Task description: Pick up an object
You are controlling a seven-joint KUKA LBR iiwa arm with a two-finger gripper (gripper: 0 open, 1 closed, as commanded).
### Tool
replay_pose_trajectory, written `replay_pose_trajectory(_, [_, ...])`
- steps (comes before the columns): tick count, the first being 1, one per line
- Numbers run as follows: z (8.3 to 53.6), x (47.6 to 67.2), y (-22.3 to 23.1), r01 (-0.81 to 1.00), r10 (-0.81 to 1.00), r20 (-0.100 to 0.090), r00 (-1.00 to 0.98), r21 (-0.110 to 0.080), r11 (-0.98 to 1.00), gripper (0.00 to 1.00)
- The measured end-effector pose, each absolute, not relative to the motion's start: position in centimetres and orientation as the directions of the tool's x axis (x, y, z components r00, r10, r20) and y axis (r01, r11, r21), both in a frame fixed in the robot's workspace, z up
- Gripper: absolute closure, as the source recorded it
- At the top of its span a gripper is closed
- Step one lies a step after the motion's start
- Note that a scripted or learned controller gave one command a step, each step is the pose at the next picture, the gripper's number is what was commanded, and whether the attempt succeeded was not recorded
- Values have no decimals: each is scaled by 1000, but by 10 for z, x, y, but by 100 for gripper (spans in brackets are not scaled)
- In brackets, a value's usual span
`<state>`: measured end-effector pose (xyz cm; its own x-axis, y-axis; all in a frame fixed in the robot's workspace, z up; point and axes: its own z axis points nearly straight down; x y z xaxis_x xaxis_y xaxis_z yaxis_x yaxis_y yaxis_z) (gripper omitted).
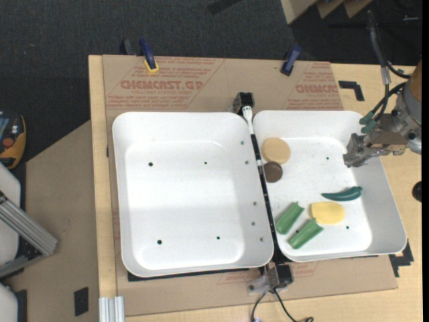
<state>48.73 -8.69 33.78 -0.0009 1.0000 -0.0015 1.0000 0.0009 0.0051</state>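
Note:
The right bin [375, 243] holds several small objects. A tan round disc [276, 150] lies near its left wall, with a small brown round piece [273, 172] just below it. Two green blocks [289, 218] [305, 233] lie at the front, beside a yellow lump [328, 212]. A dark green curved pod [343, 194] rests just above the yellow lump. My gripper [354, 157] hangs over the bin's right side, up and to the right of the pod, with nothing visible between its fingers.
The left bin [134, 247] sits beside the right one, a black divider strip [258, 180] running between them. Both rest on a brown cardboard sheet [201, 79] held by blue clamps [147, 56] at the back. Cables hang at the right.

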Motion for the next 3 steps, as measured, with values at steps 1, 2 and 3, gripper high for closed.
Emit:
replay_pose_trajectory(1, [348, 488, -87, 1000, 1000, -2, -1, 8, 1, 100])
replay_pose_trajectory(2, [358, 489, -86, 1000, 1000, -3, -2, 11, 2, 100])
replay_pose_trajectory(3, [368, 490, -86, 1000, 1000, -4, -3, 13, 3, 100])
